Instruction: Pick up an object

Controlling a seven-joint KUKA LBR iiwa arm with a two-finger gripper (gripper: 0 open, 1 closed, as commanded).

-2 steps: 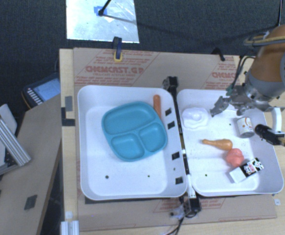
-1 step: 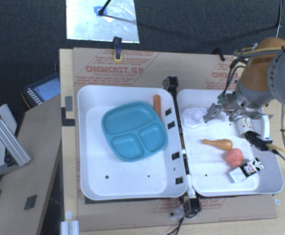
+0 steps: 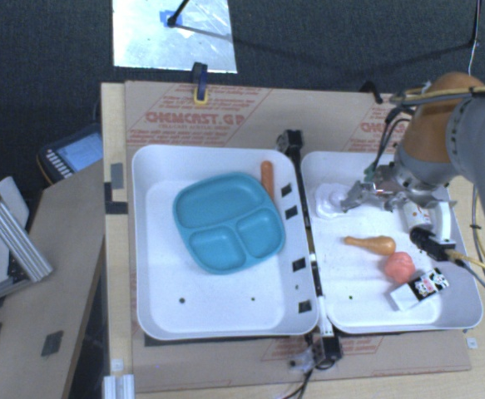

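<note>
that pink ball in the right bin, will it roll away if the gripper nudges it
Probably. The pink ball looks round and smooth, so a nudge would likely roll it. The tan pear-shaped toy and the black-and-white box lie close by and might stop it.

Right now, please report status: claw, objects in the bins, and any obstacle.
Claw low in right bin, by a white object. Pear-shaped toy, pink ball, small box lying loose. Blue tray in left bin.

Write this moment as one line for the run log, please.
gripper: over right bin, upper left, by white object | grasp: none visible | right bin: pear-shaped toy, pink ball | left bin: blue tray
</note>
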